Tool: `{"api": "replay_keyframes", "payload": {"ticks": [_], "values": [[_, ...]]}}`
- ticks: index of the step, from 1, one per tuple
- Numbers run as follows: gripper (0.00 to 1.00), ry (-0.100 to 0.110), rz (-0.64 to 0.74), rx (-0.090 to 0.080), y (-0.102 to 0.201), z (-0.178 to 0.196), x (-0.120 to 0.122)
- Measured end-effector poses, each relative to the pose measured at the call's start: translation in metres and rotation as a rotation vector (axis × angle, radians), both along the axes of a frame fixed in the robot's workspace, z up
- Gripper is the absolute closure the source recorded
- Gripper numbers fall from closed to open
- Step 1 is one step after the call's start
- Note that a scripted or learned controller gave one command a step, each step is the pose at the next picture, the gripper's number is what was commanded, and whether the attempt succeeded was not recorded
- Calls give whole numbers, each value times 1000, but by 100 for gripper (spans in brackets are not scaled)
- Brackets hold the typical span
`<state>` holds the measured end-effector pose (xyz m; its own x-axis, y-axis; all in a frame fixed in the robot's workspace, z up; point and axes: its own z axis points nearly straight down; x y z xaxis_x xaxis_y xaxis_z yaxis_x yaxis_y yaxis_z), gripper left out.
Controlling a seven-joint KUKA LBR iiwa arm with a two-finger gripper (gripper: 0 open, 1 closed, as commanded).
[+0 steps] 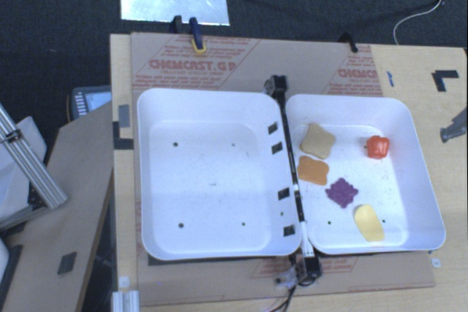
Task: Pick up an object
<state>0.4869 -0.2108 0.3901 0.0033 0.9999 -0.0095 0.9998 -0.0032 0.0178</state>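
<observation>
Only a grey sliver of the gripper (455,125) pokes in at the edge, cut off; I cannot tell whether it is released or clenched, and it touches nothing. Toward the camera's left of it lies the right bin (420,157). Its nearest item is a red toy pepper (377,147). Farther off lie a tan bread slice (318,140), an orange slab (313,171), a purple piece (341,192) and a yellow oblong (369,223), hard to identify. The left bin (146,157) sits well beyond.
</observation>
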Motion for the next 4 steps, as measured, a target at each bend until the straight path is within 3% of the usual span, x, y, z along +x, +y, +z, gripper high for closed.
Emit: {"api": "replay_keyframes", "payload": {"ticks": [1,2,3,4], "values": [[0,-3,8,1,4,145,0],[100,9,12,5,4,148,0],[100,12,17,9,84,145,68],[100,14,18,11,169,145,100]]}}
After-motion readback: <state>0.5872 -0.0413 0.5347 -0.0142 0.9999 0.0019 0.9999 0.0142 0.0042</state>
